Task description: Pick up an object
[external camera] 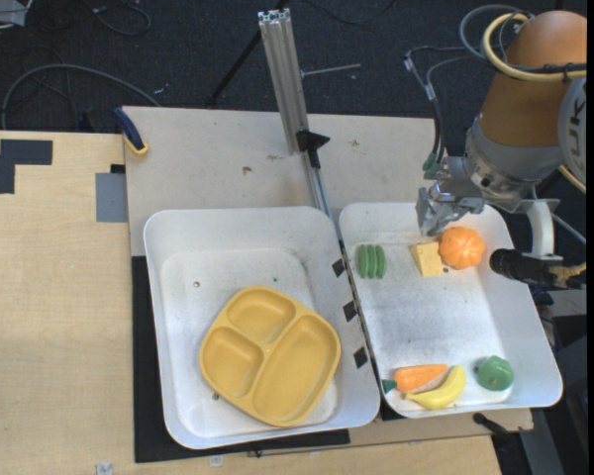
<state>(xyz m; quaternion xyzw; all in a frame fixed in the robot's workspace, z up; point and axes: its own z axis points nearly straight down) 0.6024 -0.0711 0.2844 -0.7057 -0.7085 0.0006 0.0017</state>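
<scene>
My gripper (pixel 440 216) hangs over the far edge of the right bin (pixel 426 315), just up and left of an orange (pixel 462 247). A yellow cheese block (pixel 428 259) lies right beside the orange, just below the gripper. A green ridged vegetable (pixel 372 261) sits at the bin's far left. Along the bin's near edge lie a carrot (pixel 420 375), a banana (pixel 440 393) and a round green fruit (pixel 494 372). I see nothing held in the gripper.
The left bin (pixel 178 265) holds a yellow divided plate (pixel 270 354). An upright aluminium post (pixel 285 77) stands behind the bins. A black handle-like part (pixel 525 265) juts over the right bin's right rim. Wooden bench surface (pixel 49 295) spreads to the left.
</scene>
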